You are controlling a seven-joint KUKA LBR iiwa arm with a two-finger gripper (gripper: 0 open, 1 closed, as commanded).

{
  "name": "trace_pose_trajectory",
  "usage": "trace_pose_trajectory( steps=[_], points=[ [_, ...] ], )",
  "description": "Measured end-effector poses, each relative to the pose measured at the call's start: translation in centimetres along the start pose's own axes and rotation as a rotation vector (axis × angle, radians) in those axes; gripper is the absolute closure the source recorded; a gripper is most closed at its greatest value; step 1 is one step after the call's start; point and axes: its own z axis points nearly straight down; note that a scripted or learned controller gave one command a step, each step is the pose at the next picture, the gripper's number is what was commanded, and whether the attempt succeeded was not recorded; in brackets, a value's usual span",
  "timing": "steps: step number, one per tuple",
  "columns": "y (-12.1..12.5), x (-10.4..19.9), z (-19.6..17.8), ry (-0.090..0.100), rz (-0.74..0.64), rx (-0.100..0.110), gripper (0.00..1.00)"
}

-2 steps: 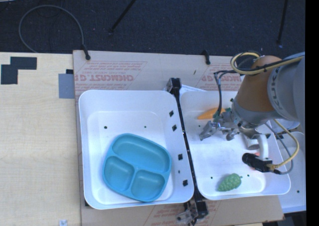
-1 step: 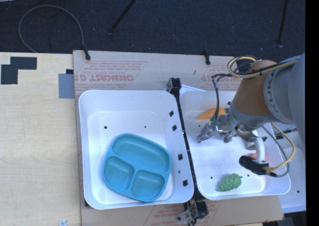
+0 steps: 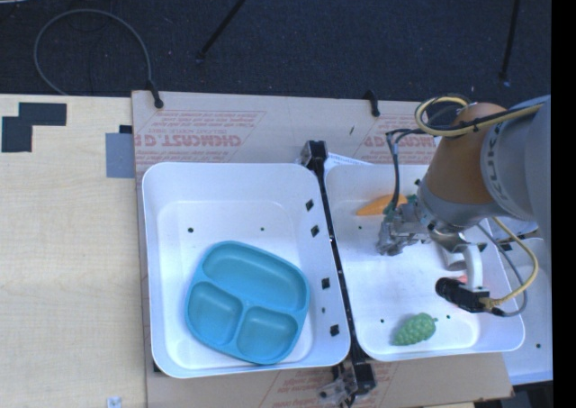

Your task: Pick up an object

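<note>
Grey arm with orange band bent down over the right shallow white bin (image 3: pixel 378 325).

The claw (image 3: pixel 393 240) is lowered near that bin's upper left part, beside an orange carrot-like piece (image 3: pixel 373 207); whether it is spread or clenched cannot be told. A green knobbly object (image 3: pixel 414 330) is seen near the front wall. A blue divided plastic tray (image 3: pixel 246 301) lies in the left white bin (image 3: pixel 166 217).

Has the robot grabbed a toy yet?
Not yet, it seems. The tool is low in the right bin, next to an orange thing. The green bumpy toy lies untouched. Grabbing and lifting something remain.
</note>
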Motion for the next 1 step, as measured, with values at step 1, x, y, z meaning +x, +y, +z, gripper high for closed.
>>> trace_pose_trajectory(
  steps=[1],
  points=[
    [0.84, -0.79, -5.28, -0.002, -0.002, -0.007, 1.0]
  ],
)
